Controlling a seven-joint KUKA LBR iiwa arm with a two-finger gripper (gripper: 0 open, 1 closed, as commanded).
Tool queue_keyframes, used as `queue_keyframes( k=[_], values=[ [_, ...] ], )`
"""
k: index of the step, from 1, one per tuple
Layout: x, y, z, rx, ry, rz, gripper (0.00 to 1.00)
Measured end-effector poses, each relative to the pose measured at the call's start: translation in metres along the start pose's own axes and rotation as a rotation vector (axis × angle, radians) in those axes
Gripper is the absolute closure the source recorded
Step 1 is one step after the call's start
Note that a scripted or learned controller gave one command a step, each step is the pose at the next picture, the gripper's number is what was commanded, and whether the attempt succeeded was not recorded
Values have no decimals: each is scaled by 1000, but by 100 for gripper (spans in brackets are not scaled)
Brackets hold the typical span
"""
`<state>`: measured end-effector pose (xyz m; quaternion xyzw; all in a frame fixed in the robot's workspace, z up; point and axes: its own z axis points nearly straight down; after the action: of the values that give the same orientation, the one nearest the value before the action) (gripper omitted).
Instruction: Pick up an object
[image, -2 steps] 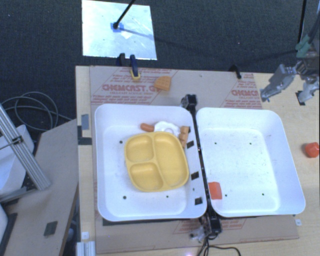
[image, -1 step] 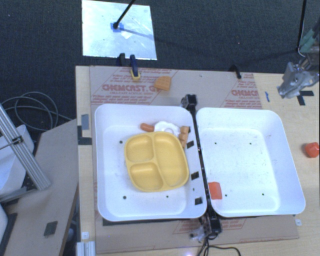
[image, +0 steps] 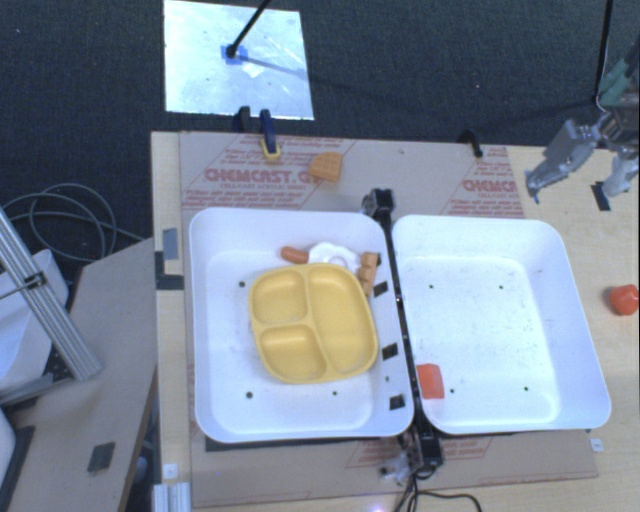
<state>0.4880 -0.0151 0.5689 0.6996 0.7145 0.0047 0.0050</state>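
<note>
Sitting loose in the left bin (image: 215, 300) – a yellow plate (image: 311, 324), a sausage (image: 294, 255) – nothing is grasped, since the gripper (image: 588, 172) hangs released off beyond the right bin (image: 560, 290) – an orange block (image: 429, 380) lies there

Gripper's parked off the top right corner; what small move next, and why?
Probably swing the gripper leftward and down toward the orange block at the right bin's near-left corner. It lies alone there, while the gripper hangs outside the bins, holding nothing.
</note>
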Motion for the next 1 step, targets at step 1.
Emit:
queue_keyframes(
  k=[1],
  values=[
    [-143, -7, 36, 14, -4, 34, 0]
  ],
)
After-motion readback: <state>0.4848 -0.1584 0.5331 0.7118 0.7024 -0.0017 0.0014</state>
